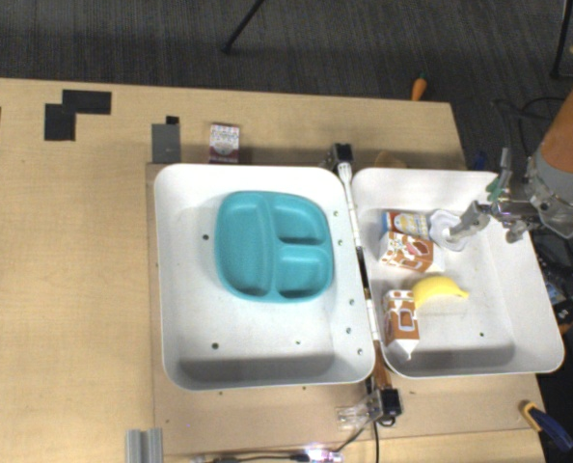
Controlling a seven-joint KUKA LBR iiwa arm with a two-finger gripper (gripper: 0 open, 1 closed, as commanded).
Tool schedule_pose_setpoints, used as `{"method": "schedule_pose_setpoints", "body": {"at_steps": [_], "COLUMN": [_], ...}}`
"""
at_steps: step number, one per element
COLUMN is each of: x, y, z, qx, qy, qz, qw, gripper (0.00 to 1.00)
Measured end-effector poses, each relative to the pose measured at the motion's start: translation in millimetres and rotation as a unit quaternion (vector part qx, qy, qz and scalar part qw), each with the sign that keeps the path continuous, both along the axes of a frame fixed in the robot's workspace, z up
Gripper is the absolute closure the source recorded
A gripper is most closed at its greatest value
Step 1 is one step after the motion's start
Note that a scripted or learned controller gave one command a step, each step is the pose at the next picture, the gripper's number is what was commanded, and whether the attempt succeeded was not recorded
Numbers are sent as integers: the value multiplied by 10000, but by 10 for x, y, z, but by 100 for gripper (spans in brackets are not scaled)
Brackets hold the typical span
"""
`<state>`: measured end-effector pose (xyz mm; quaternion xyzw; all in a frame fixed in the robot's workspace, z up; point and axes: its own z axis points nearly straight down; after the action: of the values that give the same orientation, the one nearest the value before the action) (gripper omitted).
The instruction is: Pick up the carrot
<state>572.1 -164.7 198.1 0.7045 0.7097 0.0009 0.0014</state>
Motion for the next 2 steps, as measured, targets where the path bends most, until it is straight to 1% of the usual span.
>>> {"method": "schedule_pose_setpoints", "body": {"at_steps": [1,2], "x": [385,407], "y": [236,243], "z": [-473,-352], "qx": [10,5], "qy": [6,-18], "qz": [-1257,-1211], "qw": [9921,9926], "gripper": [0,100]}}
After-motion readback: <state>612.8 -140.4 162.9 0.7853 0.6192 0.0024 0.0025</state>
